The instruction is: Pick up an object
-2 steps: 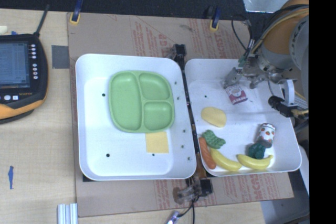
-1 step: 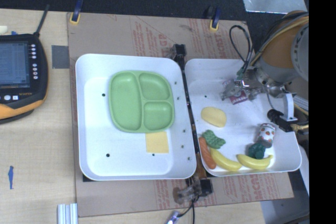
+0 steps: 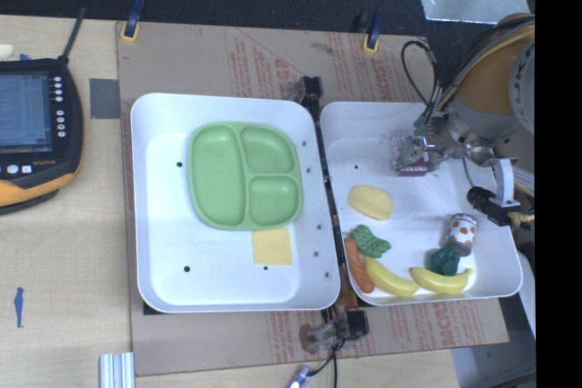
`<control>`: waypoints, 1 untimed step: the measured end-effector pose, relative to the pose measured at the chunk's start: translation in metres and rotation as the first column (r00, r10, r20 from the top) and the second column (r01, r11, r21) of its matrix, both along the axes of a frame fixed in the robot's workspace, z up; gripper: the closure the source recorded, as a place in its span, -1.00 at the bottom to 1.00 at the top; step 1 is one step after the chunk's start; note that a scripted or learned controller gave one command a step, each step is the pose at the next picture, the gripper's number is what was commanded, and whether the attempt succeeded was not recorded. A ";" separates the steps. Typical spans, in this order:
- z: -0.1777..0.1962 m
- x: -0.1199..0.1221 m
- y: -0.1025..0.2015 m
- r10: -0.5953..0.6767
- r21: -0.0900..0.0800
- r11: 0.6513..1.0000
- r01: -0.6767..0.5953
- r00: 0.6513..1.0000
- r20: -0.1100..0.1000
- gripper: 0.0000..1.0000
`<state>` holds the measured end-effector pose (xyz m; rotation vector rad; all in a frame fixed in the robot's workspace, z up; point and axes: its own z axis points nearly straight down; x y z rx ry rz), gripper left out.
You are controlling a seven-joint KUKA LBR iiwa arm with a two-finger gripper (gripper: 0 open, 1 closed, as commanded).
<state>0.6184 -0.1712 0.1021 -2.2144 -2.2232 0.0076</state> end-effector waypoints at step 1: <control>0.090 0.003 0.085 0.001 0.002 1.000 -0.001 1.000 0.004 1.00</control>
